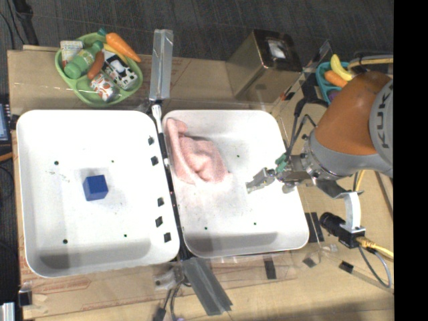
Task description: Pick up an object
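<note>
We see the gripper (257,181) over the right bin (267,236), beside the pink cloth (197,158); whether it is open, we cannot tell.

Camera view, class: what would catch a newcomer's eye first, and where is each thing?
The blue cube stands alone in the left bin. A crumpled pink cloth lies along the left side of the right bin, and the gripper reaches over that bin from the right. A green bowl of toy food sits beyond the left bin.
</note>
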